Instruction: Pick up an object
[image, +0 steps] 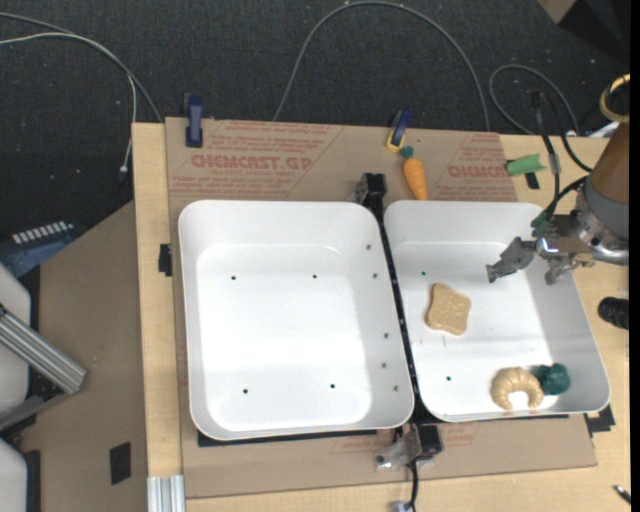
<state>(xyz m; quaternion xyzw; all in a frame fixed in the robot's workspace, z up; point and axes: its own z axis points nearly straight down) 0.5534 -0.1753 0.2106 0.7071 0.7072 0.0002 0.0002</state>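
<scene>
Honestly, there is plenty that could slip here. Far off to the jaws' left sits the left bin (290, 320), with nothing in it worth a reach. Closer in, down and to the left of the jaws, a tan cracker-shaped piece (448, 309) lies flat on the floor of the right bin (470, 235); being so flat, I'd guess the jaws could skate over it or just push it along. The gripper (527, 262) hangs over the right bin's upper right part, jaws spread and holding nothing. Well below it, in the bin's near corner, a croissant (517, 388) lies touching a small green thing (553, 378). Going for either looks risky: the two are so tight together, and so near the bin wall, that the jaws may nudge one while closing on the other, or strike the rim. An orange carrot (414, 177) lies out on the desk (250, 160), up and left of the jaws, outside both bins.
</scene>
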